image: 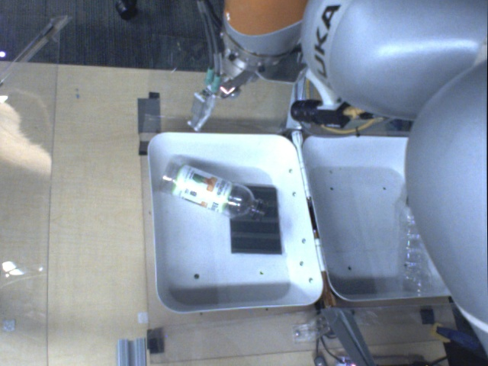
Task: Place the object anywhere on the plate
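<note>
bottle [207, 191]: clear, labelled (perhaps plastic) | lying across black plate [257, 235]

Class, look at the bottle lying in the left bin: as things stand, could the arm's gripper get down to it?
Probably yes. The bottle lies on its side in the left bin, its cap end on the dark plate, with nothing over it. The gripper hangs beyond the bin's far rim, apart from it.

Smooth, rounded silver-grey arm [396, 44] casing with black "KUKA" lettering on the shell. Orange band [259, 2] above the wrist. Slim metallic gripper [202, 113] with small green and red-lit fittings near its base. Black connector with yellowish cabling under the casing.
</note>
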Motion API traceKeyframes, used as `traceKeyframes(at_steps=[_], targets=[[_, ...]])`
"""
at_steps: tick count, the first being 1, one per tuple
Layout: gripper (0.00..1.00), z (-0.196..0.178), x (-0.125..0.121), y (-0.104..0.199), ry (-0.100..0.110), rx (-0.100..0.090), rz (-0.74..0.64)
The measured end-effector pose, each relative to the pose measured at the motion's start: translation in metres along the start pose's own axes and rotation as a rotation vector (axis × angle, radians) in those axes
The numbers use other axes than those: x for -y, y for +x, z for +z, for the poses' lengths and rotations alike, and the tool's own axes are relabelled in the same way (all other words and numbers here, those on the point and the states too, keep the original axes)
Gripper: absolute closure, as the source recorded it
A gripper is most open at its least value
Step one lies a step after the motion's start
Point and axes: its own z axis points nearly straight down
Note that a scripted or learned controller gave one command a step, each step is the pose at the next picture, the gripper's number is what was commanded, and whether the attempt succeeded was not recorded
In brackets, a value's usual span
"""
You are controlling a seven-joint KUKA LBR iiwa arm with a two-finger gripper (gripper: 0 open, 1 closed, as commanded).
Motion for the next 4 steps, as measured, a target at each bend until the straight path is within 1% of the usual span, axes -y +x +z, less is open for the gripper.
traceKeyframes(at_steps=[1, 2, 3, 4], targets=[[0.0, -0.014, 0.058, 0.063, 0.001, -0.001, -0.081], [0.0, 0.045, 0.017, 0.033, 0.002, -0.002, -0.246], [0.0, 0.077, -0.017, 0.015, 0.0, -0.001, -0.306], [0.0, 0.04, -0.013, 0.018, 0.001, 0.0, 0.053]])
